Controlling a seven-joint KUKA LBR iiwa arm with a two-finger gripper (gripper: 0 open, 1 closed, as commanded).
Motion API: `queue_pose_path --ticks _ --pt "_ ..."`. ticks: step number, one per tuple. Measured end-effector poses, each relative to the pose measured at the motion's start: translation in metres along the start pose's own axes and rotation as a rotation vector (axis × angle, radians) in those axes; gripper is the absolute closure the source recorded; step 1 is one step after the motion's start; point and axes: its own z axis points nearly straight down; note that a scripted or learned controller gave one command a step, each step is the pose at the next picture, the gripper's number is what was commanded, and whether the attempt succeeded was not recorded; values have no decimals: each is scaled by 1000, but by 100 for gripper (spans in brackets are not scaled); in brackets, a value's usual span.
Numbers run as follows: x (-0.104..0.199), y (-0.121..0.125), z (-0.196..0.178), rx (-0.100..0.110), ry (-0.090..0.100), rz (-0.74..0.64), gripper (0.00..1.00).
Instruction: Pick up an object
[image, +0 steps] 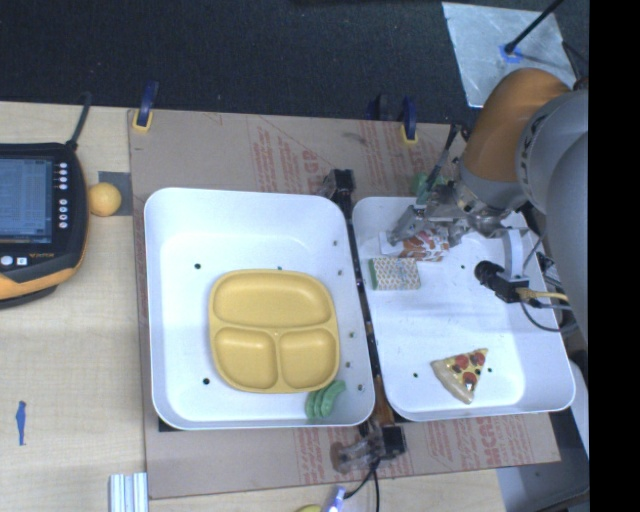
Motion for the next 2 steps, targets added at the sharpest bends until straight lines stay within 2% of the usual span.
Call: queue_pose_path --ticks 1,2 --pt "-1 2 -14 -6 -1 -2 100" --pt "-1 2 -13 -4 -2 -2 0"
